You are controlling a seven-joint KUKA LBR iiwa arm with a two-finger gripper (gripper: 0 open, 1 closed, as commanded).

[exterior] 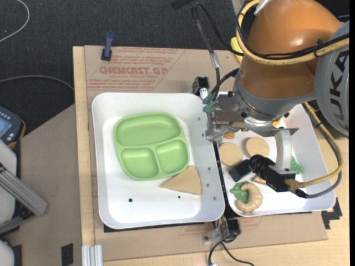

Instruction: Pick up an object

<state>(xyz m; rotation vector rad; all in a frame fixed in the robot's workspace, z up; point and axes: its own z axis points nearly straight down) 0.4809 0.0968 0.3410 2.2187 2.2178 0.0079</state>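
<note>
While poised over the left rim of the right bin (316, 148), under the orange band (288, 37) of the arm: claw (222, 127), opening hidden, so cannot tell whether wide or narrow. Just below the claw, a tan round disc (228, 152); to its right, a second tan disc (257, 147). Further below, a black block (239, 170) and a curled tan piece (249, 197) with green trim. Left of the claw, in the left bin (105, 165), a green divided plate (150, 146); below and left, touching that plate, a tan wedge (183, 183).
</note>
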